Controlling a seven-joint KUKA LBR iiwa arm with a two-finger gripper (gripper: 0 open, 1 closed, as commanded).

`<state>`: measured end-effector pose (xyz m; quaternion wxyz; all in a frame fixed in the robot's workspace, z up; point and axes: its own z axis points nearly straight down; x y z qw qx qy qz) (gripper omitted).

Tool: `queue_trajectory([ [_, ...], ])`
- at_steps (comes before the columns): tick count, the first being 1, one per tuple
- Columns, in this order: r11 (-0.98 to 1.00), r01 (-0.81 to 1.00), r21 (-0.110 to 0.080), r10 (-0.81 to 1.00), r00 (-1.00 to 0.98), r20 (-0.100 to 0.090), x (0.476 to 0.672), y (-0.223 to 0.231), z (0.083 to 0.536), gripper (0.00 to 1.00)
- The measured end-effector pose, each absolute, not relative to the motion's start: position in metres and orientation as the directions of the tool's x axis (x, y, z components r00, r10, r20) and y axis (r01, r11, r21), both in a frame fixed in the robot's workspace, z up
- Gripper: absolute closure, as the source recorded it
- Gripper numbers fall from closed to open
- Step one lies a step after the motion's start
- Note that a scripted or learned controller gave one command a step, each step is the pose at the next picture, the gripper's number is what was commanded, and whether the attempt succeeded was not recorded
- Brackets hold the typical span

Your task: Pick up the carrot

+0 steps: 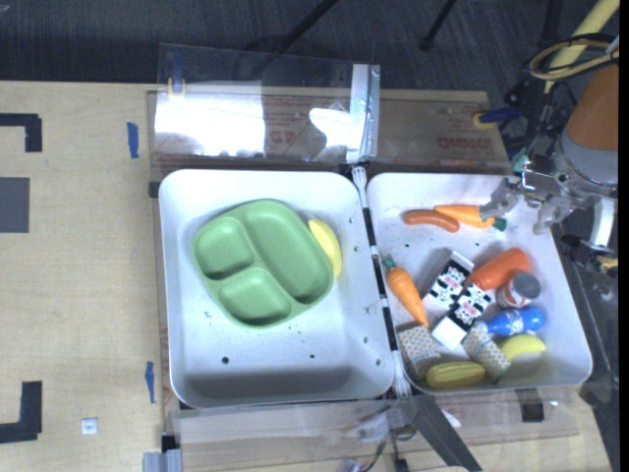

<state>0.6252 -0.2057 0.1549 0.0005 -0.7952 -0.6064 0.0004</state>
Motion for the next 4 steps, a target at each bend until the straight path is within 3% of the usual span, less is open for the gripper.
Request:
queue_trajectory([
  [1, -0.053, 0.998, 0.019, 0.999, 0.053, -0.006, 0.66, -0.179, 0.099, 0.0],
  [2, 0.135, 0.991, 0.012, 0.991, -0.135, -0.006, 0.671, -0.185, 0.098, 0.0],
  [3, 0.14, 0.99, 0.002, 0.99, -0.14, -0.005, 0.67, -0.185, 0.109, 1.0],
  [4, 0.196, 0.981, 0.003, 0.981, -0.196, -0.002, 0.668, -0.143, 0.208, 1.0],
])
